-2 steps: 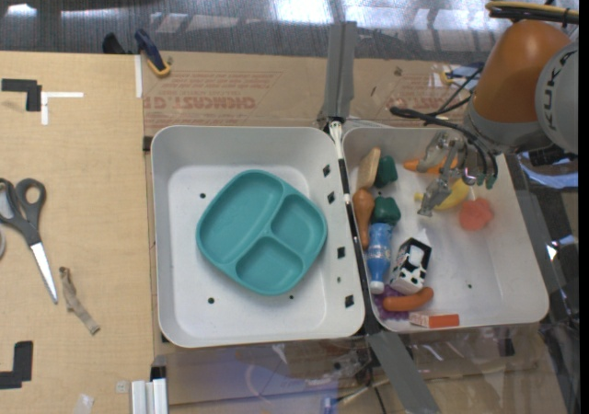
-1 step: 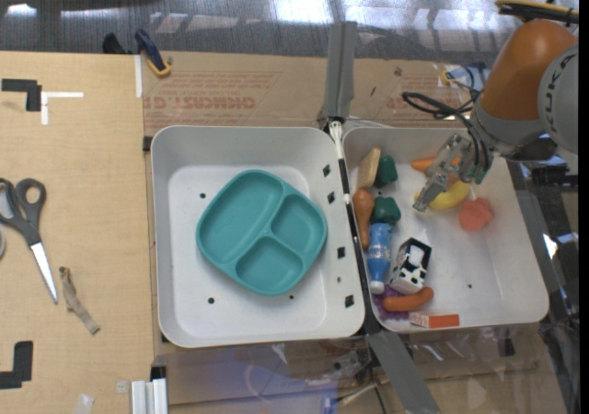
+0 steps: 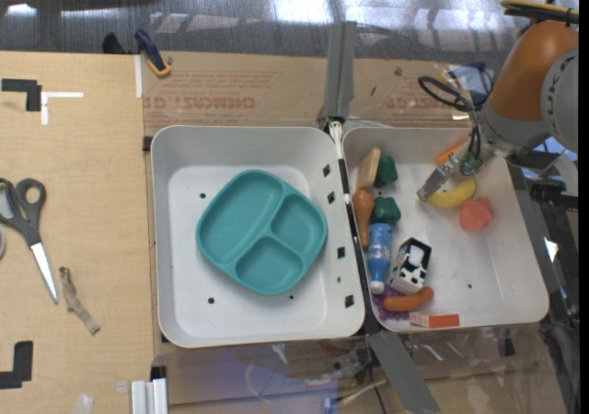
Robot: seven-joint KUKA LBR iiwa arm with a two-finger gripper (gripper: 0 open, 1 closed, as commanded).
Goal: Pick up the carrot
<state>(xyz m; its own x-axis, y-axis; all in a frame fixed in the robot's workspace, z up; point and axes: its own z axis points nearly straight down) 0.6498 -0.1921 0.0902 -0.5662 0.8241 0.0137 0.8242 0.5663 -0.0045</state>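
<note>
The gripper (image 3: 440, 184) hangs low in the right bin (image 3: 515, 302), its jaws too indistinct to tell whether spread or pressed together, just beside a yellow banana (image 3: 457, 193); mirrored print on the cardboard (image 3: 230, 95) stays unreadable; the carrot (image 3: 364, 212) lies against the bin's left wall, long axis near-upright in view, well apart from the gripper.

A grey arm's gripper (image 3: 440, 180) hovers over a yellow banana (image 3: 456, 193) in the right bin (image 3: 515, 293), while the carrot (image 3: 364, 211) lies by its left wall; a teal plate (image 3: 262, 232) fills the left bin (image 3: 175, 247)
</note>
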